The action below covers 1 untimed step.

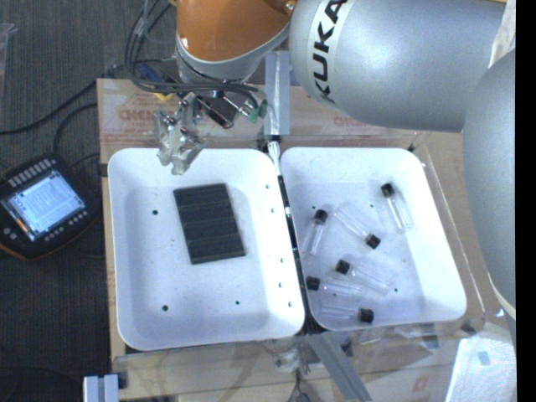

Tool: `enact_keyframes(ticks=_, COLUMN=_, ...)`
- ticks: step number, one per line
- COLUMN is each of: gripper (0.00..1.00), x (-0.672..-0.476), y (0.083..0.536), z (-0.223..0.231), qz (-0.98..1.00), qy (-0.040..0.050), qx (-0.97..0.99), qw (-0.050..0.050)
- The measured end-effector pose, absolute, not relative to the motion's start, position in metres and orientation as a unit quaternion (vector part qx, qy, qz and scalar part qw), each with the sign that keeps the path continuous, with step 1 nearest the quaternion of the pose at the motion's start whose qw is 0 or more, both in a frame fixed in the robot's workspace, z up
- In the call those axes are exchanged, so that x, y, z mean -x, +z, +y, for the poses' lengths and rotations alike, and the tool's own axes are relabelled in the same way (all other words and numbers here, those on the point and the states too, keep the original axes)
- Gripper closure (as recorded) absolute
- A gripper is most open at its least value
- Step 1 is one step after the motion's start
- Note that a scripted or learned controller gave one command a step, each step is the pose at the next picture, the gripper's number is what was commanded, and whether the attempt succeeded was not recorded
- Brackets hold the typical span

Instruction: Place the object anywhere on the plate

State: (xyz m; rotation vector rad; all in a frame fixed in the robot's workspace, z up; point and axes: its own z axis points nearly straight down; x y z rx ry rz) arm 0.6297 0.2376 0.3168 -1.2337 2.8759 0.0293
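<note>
Object looks like a clear vial (179, 151) sitting between the fingers of the gripper (178, 153). Hard to be sure, it's transparent and small. My read: fingers closed on it, narrow gap, vial roughly upright and hanging over the back-left corner of the left bin (134, 308).

Plate (209, 223) is the dark ribbed rectangle lying flat in the middle of the left bin, slightly rotated. Nothing on it. Gripper is near the plate's back-left corner but off it, toward the bin's back wall.

Progress, as a judgement: pick looks done, transfer mostly done, placement not done. Left to do: shift toward the plate centre, lower, release. Short move.

Around it:
- Right bin (435, 300) holds the rest of the vials (368, 239), clear with black caps, scattered across the middle and front, some lying against each other. Well apart from the plate, not in play.
- Bin divider (285, 224) runs between the two bins, right of the plate.
- Arm (394, 48) fills the upper right, orange band (226, 15) above the wrist. Cables hang off the wrist by the back edge of the left bin.
- Pendant (40, 208) on the floor to the left, outside the bench.

Obstructions: none between gripper and plate. Risk I'd flag: a vial is round, the plate is ribbed and small, so it could roll off on release.
</note>
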Motion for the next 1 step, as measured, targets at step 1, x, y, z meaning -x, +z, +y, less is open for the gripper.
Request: enact_keyframes(ticks=1, gripper=1.00, x=-0.6300, y=0.3272, z=0.2393, qz=0.919, qy=0.0128, qx=0.394, qw=0.009)
